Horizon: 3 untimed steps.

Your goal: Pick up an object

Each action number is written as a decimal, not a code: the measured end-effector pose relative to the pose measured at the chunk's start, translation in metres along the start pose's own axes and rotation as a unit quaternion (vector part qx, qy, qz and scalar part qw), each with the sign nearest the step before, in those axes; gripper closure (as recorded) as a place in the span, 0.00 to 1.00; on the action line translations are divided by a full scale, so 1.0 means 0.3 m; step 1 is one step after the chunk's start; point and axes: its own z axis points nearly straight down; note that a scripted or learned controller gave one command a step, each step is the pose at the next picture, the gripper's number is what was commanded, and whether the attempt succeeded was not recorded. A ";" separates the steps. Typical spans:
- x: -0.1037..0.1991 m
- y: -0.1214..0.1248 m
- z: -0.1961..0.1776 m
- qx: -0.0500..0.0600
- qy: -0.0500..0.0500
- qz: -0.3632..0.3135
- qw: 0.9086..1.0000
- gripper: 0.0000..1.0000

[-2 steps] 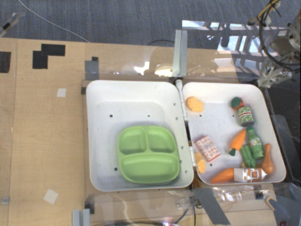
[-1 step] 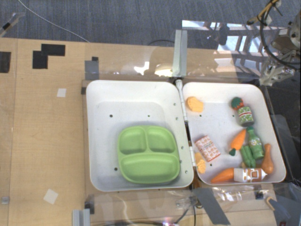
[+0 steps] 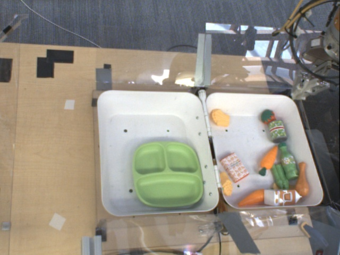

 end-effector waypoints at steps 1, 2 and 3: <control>-0.129 0.044 -0.102 0.001 -0.001 0.000 1.000 1.00; 0.005 0.001 0.000 -0.001 0.000 -0.094 0.996 1.00; 0.003 -0.003 -0.260 0.004 0.000 -0.056 0.998 1.00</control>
